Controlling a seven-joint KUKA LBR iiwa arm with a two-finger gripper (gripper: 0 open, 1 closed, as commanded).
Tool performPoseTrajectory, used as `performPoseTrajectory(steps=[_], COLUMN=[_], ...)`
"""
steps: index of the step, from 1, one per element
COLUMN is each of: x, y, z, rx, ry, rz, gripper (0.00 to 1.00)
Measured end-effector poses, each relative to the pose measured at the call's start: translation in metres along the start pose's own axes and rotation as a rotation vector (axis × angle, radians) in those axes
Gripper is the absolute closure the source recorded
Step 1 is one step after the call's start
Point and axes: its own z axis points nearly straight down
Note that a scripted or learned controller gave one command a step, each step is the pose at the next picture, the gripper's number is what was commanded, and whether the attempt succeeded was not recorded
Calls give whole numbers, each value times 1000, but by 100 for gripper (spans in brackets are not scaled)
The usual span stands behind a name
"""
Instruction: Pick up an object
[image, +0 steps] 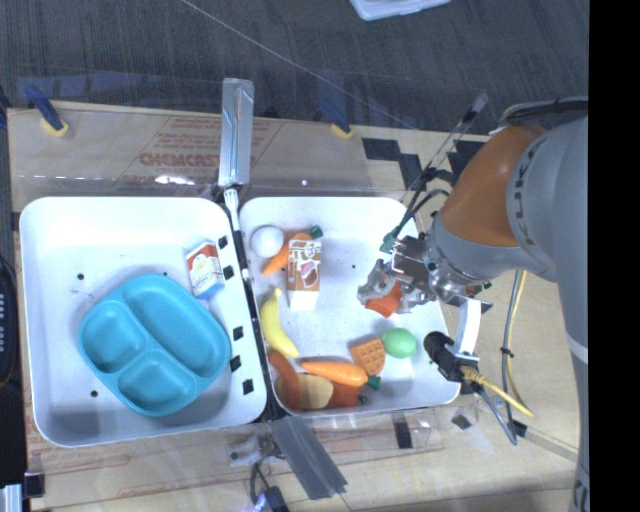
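Note:
My gripper (388, 284) is low in the right bin (352, 215), over its right-middle part. A small red-orange object (383, 303) lies right at the gripper's tip and is partly covered by it. I cannot tell whether it is gripped or just lying under the tip. A green lime (399, 343) and an orange waffle piece (368, 355) lie just below it. Further left are a brown-and-white milk carton (303, 266), a white ball (267, 240), a small carrot (274, 263), a banana (276, 326) and a large carrot (336, 373).
The left bin (60, 230) holds a blue divided tray (152, 343) and a small red-and-white carton (204, 268). A divider wall (240, 290) separates the bins. Brown and red food pieces (300, 390) crowd the right bin's front corner. Cables (510, 400) hang by the arm.

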Motion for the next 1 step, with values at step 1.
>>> performPoseTrajectory(steps=[1], x=[10], y=[15], z=[-58], rx=[1], ry=[0], rz=[-120], gripper=[100])
